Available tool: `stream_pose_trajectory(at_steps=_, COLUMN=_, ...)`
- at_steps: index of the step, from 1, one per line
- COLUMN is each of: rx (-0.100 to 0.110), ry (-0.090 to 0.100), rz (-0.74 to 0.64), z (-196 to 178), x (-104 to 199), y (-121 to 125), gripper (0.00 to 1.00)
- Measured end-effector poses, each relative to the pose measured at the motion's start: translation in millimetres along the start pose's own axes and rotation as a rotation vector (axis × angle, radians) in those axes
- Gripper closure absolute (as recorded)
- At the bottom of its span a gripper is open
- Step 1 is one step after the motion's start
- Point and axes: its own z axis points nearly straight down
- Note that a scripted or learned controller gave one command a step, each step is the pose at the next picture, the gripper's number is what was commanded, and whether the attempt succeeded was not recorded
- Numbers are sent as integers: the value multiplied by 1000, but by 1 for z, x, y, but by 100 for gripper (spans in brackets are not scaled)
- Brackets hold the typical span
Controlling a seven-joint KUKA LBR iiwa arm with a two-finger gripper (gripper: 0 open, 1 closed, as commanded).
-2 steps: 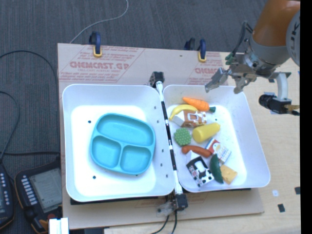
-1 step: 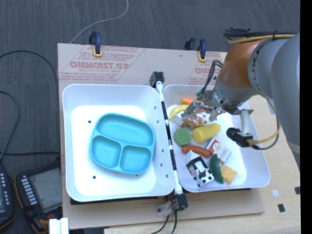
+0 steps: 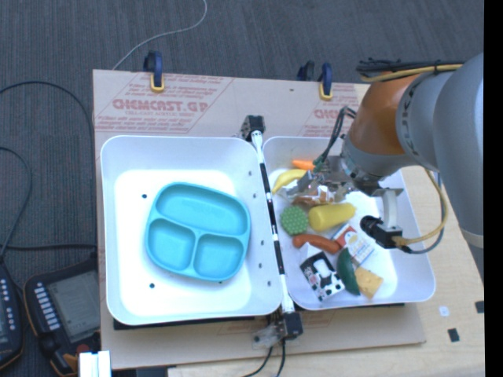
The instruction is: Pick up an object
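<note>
claw (image 3: pixel 313 188) low in R bin (image 3: pixel 416 285) | over banana (image 3: pixel 288 180) | corn (image 3: pixel 332 215) beside

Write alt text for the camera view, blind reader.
The gripper is low over toy food piled in the right bin, near a banana and yellow corn. The left bin holds a blue divided tray.

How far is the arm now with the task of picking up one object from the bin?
Done: the gripper is down in the right bin, at the pile of toy food near the banana and corn. In hand: I cannot tell that anything is between its fingers. Left: a visible grasp and the lift. The blue tray lies in the left bin.
</note>
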Motion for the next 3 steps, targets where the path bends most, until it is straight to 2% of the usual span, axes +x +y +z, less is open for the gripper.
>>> stream_pose_trajectory(at_steps=1, rx=-4, ry=-1, rz=0, z=-11, x=0, y=1, gripper=100)
stream_pose_trajectory(at_steps=2, rx=-3, ry=0, rz=0, z=-11, x=0, y=1, gripper=0)
stream_pose_trajectory(at_steps=3, rx=10, ry=-3, rz=0, z=25, x=-6, y=-67, gripper=0)
